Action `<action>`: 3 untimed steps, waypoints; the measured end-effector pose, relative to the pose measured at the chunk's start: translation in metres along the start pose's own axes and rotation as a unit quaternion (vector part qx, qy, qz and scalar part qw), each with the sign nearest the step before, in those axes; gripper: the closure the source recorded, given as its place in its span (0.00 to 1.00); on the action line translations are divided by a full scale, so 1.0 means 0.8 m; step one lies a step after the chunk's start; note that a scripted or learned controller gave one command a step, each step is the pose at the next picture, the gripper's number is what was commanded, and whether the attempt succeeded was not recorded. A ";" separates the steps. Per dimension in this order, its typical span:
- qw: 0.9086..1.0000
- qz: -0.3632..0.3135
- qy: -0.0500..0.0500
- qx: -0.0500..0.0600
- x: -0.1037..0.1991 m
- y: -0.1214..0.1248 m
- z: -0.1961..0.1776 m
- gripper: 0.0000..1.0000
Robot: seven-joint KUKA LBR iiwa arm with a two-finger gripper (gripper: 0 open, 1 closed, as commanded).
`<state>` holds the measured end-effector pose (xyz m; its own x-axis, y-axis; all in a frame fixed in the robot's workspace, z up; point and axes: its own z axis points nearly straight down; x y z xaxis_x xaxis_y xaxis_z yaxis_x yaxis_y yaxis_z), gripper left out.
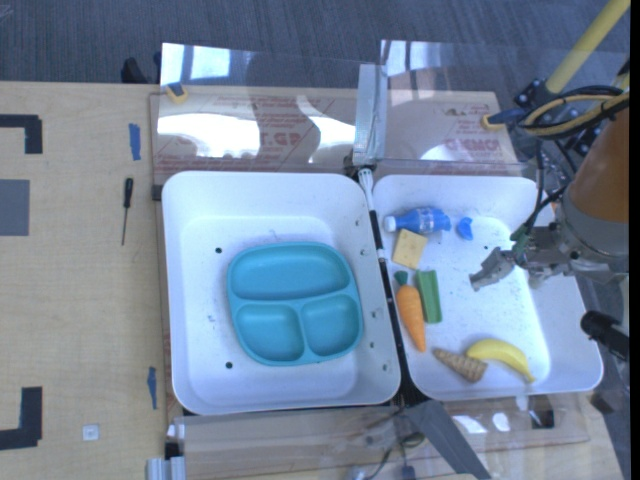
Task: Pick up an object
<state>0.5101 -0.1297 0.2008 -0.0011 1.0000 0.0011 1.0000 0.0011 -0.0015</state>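
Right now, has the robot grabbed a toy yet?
Not yet. Done: the gripper has reached over the right bin. In hand: nothing shows between its fingers. Left to do: go down and lift a toy, such as the banana, carrot or bottle, which all lie in the bin.

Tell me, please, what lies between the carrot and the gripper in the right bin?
In the camera view, a green block lies right beside the carrot; from there to the gripper is bare white floor of the right bin.
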 end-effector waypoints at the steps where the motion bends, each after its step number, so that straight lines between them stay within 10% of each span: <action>1: 1.000 -0.017 -0.001 -0.006 0.047 0.050 0.140 0.00; 2: 1.000 -0.015 -0.002 -0.008 0.046 0.051 0.126 1.00; 3: 1.000 -0.015 -0.002 -0.007 0.046 0.051 0.127 0.00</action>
<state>0.5505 -0.0927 0.0989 -0.0319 0.9995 -0.0021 0.9994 0.0319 0.0128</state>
